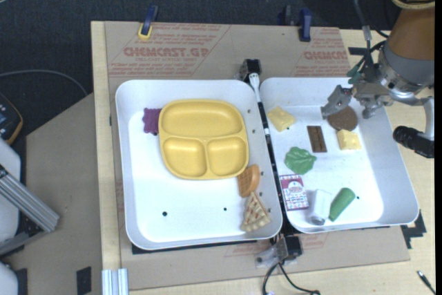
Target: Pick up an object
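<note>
Over the right bin (387,176), gripper (343,107) hovered above the brown round piece (343,121), jaw state unclear; should've centred before descending.

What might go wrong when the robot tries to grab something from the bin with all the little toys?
The hand is right over a round brown piece, with a yellow block and a brown bar close by. It may bump those neighbors or pinch two at once. The brown piece looks flat, so it might slip out.
</note>
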You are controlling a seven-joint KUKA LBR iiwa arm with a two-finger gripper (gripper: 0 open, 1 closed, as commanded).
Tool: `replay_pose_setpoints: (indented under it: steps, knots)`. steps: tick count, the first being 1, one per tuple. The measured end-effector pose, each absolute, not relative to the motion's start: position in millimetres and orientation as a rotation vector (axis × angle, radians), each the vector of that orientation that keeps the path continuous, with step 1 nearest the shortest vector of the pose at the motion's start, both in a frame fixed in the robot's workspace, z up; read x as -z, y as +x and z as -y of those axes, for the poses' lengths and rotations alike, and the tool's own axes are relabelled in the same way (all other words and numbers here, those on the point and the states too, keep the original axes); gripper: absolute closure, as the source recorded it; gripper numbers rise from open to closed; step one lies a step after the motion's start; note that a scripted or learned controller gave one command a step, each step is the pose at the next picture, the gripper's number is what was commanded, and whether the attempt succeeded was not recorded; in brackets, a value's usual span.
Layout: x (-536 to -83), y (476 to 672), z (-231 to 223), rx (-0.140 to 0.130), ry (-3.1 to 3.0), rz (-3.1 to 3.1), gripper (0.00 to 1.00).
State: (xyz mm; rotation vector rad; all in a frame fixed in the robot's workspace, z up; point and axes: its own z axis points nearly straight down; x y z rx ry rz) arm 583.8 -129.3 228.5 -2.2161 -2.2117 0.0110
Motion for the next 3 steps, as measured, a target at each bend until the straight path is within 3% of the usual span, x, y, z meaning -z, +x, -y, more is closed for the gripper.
replay_pose_setpoints:
  steps: [1, 3]
  knots:
    - [-234, 586.1, 129, 0.0, -2.22, 2.221, 0.0]
    - [-120, 587.0, 126, -0.007, -2.217, 2.215, 0.0]
